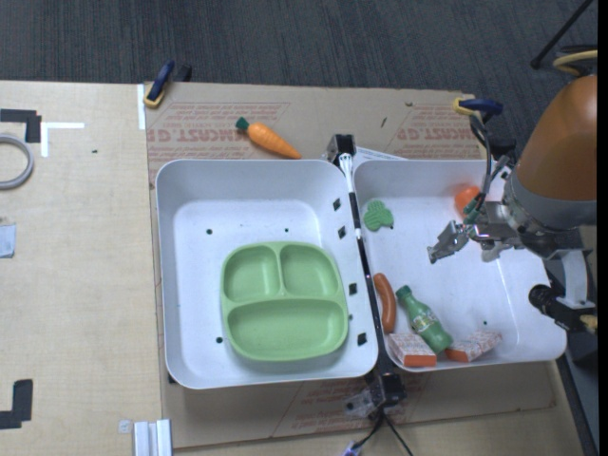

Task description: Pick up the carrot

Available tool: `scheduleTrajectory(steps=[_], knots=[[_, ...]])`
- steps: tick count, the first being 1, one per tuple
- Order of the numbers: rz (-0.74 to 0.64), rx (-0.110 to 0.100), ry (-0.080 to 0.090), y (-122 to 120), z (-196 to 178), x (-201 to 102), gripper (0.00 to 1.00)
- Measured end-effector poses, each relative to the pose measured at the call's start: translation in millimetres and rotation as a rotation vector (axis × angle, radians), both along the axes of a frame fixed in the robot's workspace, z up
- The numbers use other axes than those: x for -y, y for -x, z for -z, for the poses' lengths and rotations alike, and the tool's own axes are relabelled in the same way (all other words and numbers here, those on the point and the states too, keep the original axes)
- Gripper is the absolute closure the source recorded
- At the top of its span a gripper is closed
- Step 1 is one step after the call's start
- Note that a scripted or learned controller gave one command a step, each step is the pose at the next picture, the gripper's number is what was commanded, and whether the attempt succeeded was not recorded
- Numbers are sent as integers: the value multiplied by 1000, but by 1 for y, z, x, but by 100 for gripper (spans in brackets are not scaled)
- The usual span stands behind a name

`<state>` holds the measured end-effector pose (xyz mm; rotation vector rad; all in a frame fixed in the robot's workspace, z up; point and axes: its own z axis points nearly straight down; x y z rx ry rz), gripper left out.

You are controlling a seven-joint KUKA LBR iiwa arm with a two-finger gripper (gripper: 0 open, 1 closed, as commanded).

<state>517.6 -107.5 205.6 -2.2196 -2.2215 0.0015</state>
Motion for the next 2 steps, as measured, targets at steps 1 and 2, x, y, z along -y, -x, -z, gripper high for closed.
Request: scheduleTrajectory(steps=[1,2], knots=[[-114,3,2,-35,-197,9,0],[-265,1,1,-42,-49,17,0]])
